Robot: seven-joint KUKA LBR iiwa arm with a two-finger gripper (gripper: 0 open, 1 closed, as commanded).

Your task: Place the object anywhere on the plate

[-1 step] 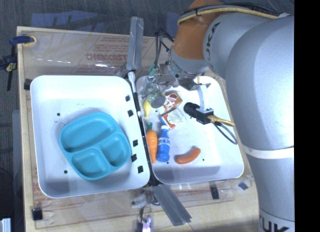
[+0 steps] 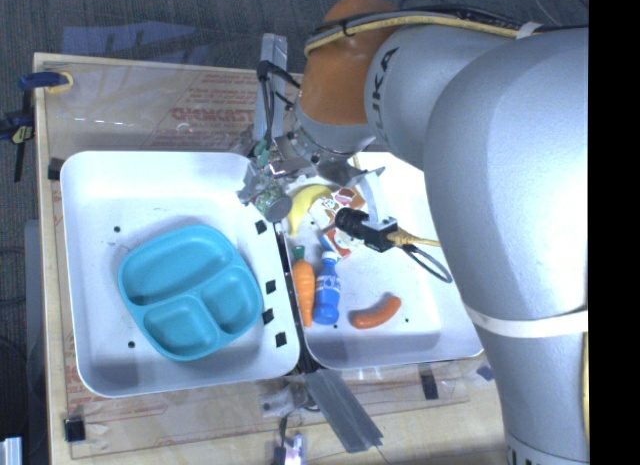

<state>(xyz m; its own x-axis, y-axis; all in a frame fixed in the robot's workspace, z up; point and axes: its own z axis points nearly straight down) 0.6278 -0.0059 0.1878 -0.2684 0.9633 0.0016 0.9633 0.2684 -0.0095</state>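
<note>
Grey KUKA arm (image 2: 500, 163) with orange band (image 2: 340, 83)

Smooth rounded grey casings, dark lettering beside the orange section, a pale seam ring lower down, cables running over the top.

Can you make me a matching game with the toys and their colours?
Things:
1. plate
2. carrot
3. banana
4. sausage

Colours and places:
A. yellow, at the top of the right bin, just under the arm
B. blue, alone in the left bin
C. reddish orange, curved, lying near the front of the right bin
D. orange with a green tip, right beside the blue bottle

Right pairs: 1-B, 2-D, 3-A, 4-C
</note>
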